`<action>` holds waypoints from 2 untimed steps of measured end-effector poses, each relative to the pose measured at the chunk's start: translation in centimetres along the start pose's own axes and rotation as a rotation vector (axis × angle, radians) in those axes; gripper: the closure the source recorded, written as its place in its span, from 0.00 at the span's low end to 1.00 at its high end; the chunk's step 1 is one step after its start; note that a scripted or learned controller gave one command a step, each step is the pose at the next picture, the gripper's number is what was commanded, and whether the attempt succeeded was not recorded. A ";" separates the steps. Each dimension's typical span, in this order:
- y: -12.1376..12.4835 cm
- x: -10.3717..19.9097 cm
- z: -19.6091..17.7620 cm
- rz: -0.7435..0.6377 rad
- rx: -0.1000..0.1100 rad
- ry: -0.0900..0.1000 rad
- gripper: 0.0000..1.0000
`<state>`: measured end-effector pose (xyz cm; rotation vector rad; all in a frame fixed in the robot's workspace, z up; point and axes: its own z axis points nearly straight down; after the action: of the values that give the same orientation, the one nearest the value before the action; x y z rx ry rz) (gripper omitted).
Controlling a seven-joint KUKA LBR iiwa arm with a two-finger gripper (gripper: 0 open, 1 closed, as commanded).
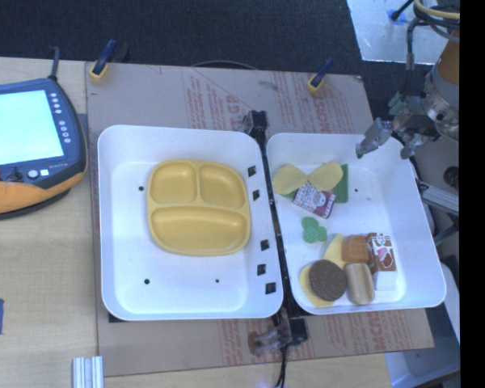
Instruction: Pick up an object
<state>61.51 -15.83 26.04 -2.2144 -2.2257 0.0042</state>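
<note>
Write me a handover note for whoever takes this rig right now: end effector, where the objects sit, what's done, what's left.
End effector: above the right bin's far right corner, nothing between its fingers.
Right bin: small items clustered in two groups; a red-and-white packet and green piece mid-bin, a dark round cookie and bread-coloured roll near the front edge.
Left bin: yellow divided tray.
Done: nothing picked yet.
Left: descend, grasp one object, lift.

Far left of the end effector point(385, 141): grey-and-orange teach pendant with lit white screen point(24, 148) on the wooden desk point(32, 297). Nearer, left: yellow-and-blue clamp point(320, 75) on brown cardboard sheet point(218, 95).
</note>
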 end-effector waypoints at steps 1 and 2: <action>-4.0 5.1 17.6 -0.003 0.008 0.002 0.00; -6.0 6.5 16.9 0.002 0.004 0.002 0.00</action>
<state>55.40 -9.37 9.13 -2.2141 -2.2202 0.0073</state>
